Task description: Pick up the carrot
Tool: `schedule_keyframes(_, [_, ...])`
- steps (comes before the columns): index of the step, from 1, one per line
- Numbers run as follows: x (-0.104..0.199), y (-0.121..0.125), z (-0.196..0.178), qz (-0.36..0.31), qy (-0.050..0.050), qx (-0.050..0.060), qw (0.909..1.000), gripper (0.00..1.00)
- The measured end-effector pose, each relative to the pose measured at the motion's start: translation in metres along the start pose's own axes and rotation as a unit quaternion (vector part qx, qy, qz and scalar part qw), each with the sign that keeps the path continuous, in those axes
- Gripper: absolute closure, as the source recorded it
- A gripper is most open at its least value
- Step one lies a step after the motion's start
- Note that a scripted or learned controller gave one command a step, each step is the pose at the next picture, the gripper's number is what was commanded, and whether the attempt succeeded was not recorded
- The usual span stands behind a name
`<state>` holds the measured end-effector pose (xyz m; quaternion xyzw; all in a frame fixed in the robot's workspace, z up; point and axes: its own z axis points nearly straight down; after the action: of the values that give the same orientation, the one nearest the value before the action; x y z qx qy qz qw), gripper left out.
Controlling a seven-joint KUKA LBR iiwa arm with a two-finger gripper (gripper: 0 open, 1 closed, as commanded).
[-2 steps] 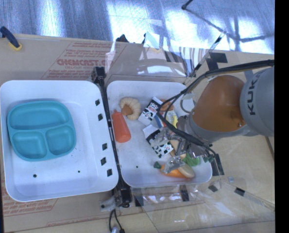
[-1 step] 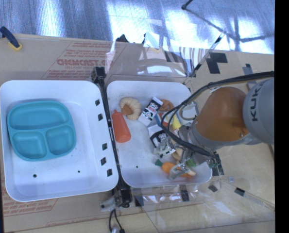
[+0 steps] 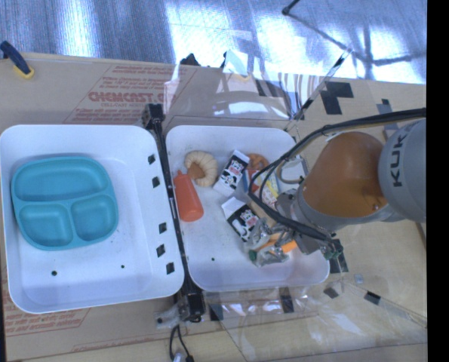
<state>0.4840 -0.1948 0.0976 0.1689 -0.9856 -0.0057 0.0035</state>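
A turquoise plate (image 3: 63,200), an orange carrot (image 3: 187,197), and two black-and-white cartons (image 3: 235,172) in white bins (image 3: 28,292).

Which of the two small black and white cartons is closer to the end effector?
The lower black and white carton, beside the end effector; the other black and white carton lies farther up the right bin, near the doughnut-shaped ring.

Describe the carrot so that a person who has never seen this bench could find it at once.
Look in the right shallow white bin, along its left wall beside the divider between the bins. There lies a smooth orange tapered plastic carrot, just below a beige ring-shaped doughnut. It is the only plain orange cone; the small cartons nearby are black and white.
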Motion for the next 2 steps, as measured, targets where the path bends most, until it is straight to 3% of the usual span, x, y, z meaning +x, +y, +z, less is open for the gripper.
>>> schedule_keyframes(1, [0.003,-0.009,0.008,-0.058,0.0,0.001,0.9983,1.0])
schedule_keyframes(2, [-0.077,-0.033,0.007,0.091,-0.003,0.002,0.9958,1.0])
